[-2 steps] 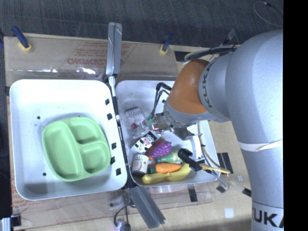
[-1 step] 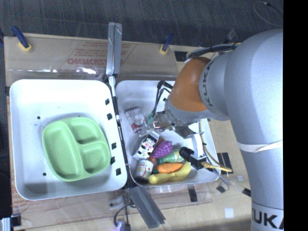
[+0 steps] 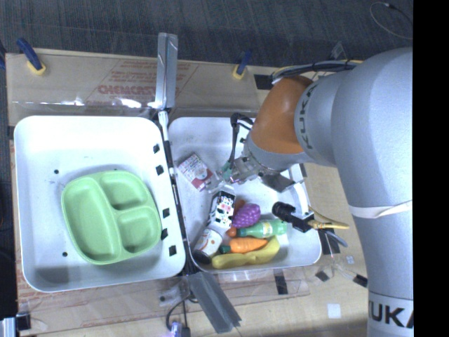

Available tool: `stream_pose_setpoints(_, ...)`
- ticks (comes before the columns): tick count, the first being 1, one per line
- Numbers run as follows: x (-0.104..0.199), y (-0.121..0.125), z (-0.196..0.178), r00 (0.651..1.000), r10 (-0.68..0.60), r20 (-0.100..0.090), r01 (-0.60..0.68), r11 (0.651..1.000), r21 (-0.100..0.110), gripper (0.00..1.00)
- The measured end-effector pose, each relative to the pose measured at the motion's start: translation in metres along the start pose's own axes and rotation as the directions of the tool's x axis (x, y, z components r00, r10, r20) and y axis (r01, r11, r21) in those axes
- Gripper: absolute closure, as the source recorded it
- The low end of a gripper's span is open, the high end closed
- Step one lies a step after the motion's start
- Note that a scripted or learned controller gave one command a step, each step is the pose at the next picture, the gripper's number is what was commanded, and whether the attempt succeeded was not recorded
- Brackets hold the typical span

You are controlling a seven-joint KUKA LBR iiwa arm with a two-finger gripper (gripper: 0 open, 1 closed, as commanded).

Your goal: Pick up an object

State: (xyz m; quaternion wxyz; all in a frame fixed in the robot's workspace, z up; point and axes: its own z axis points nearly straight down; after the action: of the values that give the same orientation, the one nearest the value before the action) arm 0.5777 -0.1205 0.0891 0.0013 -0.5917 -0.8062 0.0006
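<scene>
Gripper: the gripper (image 3: 236,172) hangs low over the right bin (image 3: 203,133), under the orange-banded wrist.
Grip state: I cannot tell whether it is spread or closed; the wrist hides it, and nothing is visibly held.
Likeliest target: the small red-and-white packet (image 3: 192,168), lying flat just to the view's left of the gripper, apart from the pile.
Second candidate: the cow-patterned carton (image 3: 224,209), just nearward of the gripper.
How to do it well: probably centre over one item before descending. The packet looks thin and flat, so a shallow pinch may slip off it; the carton seems to offer firmer sides.
Crowding: nearward of the gripper, purple grapes (image 3: 246,215), a green bottle (image 3: 264,229), a carrot (image 3: 248,245), a banana (image 3: 245,259) and a small can (image 3: 208,243) lie packed together, several touching.
Risk: a descent there could nudge neighbours or catch two things.
Further off: the left bin (image 3: 42,153), well beyond the packet, holds a green divided plate (image 3: 112,217).
</scene>
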Motion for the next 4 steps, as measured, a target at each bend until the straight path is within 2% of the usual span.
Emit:
stream_pose_setpoints(1,0.082,0.021,-0.100,0.992,0.129,0.000,-0.129,0.992,0.004,1.00)
stream_pose_setpoints(2,0.083,0.022,-0.106,0.992,0.123,-0.001,-0.123,0.992,0.011,1.00)
stream_pose_setpoints(3,0.083,0.022,-0.106,0.992,0.123,-0.001,-0.123,0.992,0.011,0.00)
stream_pose_setpoints(4,0.068,-0.060,-0.099,0.999,0.043,-0.002,-0.043,0.999,0.005,0.00)
